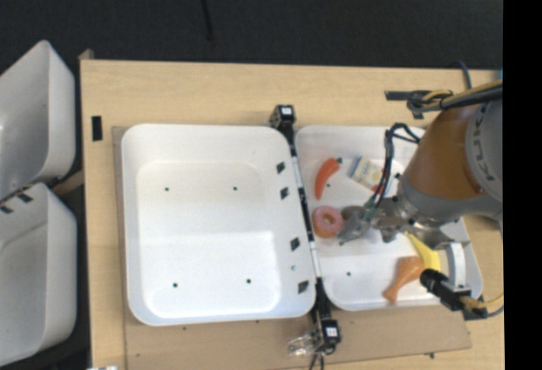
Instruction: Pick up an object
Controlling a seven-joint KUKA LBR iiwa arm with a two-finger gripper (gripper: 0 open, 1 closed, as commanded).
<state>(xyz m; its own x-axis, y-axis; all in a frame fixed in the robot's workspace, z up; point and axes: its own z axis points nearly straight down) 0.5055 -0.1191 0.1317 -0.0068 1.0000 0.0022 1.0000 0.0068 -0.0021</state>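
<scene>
Two white bins sit side by side on a pale wooden bench (203, 89). They look smooth and hard, like plastic, with round corners. The left bin (203, 224) is wide and shallow, with a few tiny dark dots on its floor. The right bin (360, 296) holds the small things.

A pink ring (327, 220) shaped like a donut lies near the left wall of the right bin. Above it lies a long orange carrot (325, 176) with a bit of green at its top end. Just right of the carrot is a small pale packet (366, 172) (too blurry to read). Near the front of the bin lie a smooth yellow banana (423, 254) and an orange curvy piece (404, 277), touching each other.

Small black clips run down the seam between the two bins. Behind the bench the floor is dark, like carpet. On the far left stand two big white rounded shapes (30, 190).

The arm (449, 165) comes in from the right, grey with a shiny orange part. Its dark gripper (354, 224) is low in the right bin, just beside the pink ring and maybe touching it. The fingers are a dark blur, so whether they are apart or together cannot be told, and nothing is seen held between them.
</scene>
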